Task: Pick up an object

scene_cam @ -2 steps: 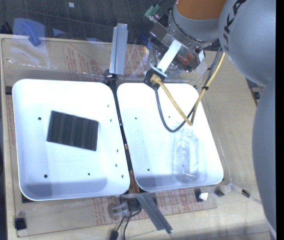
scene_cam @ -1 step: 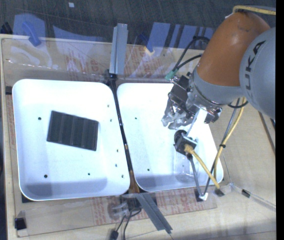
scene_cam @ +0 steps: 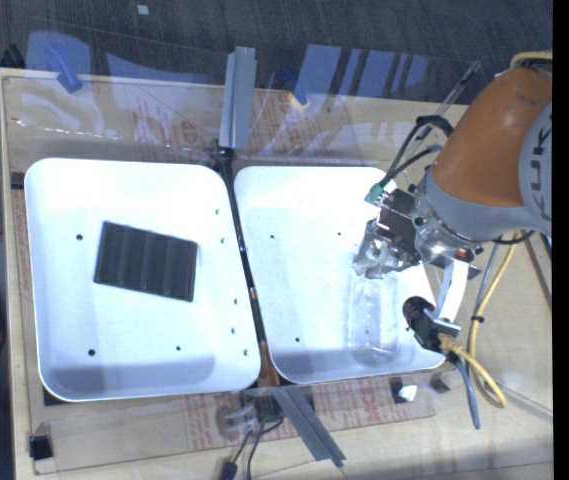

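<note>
Gripper [scene_cam: 379, 258], grip state unclear, over one clear bottle [scene_cam: 372, 323]; one dark slab [scene_cam: 146, 260] lies left

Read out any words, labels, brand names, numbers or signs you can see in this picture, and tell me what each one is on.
"KU": large dark letters on the grey robot arm, cut off at the picture's edge.
Faded red print on the wooden bench in front of the shallow white bins: too blurred to read.
Red print behind the bins: too blurred to read.
The dark ribbed rectangular pad: no text.
</note>
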### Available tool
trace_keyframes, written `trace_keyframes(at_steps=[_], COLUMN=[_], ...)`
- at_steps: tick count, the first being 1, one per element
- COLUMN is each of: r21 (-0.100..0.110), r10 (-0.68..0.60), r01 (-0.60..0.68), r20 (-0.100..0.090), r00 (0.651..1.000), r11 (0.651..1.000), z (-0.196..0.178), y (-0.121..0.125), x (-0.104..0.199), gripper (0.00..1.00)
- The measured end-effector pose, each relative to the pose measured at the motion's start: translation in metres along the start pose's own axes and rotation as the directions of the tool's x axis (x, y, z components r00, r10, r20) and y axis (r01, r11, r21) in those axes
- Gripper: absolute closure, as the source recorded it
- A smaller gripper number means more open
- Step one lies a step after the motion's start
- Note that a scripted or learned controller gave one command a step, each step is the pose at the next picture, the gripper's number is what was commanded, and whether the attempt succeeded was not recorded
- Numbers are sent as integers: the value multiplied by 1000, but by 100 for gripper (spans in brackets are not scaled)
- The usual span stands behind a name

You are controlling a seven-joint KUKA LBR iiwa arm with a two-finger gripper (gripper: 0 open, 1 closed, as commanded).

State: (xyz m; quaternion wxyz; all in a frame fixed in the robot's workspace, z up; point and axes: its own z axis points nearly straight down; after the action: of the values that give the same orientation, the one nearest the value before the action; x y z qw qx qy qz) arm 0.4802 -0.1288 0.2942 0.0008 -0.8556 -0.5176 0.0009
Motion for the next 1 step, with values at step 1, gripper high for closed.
trace_keyframes(at_steps=[1], r21=[-4], r10=[462], r01=[-462], r20=[-4], r00=[887], r11=[887], z=[-107], y=[19], x=[-20], gripper=[100])
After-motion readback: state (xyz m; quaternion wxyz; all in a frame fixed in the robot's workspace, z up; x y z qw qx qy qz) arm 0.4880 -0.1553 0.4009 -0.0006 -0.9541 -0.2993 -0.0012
